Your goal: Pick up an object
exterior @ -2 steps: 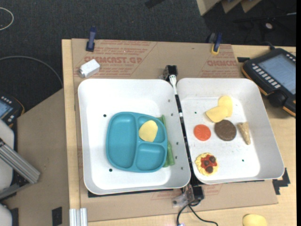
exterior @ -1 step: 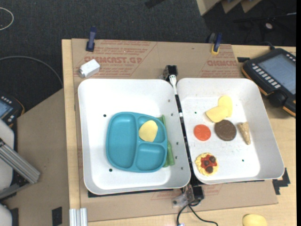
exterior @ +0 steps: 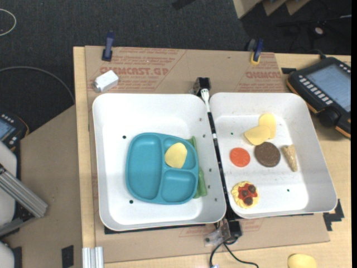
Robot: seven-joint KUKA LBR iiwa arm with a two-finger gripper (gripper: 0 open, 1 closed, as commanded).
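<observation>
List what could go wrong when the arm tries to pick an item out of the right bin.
1. The orange disc, brown disc and yellow pieces look flat and thin, so a grasp may slide off them.
2. The brown disc lies close to the tan cone; reaching for one could nudge the other.
3. The small pizza sits at the right bin's near-left edge, where the wall may block a grasp.

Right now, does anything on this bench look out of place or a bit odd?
Mostly tidy. One yellow piece lies on the bench at the bottom edge, outside both bins, while the other toy foods sit in the right bin. The small pizza rests right against that bin's front left corner. A green sheet pokes out from under the blue tray.
</observation>
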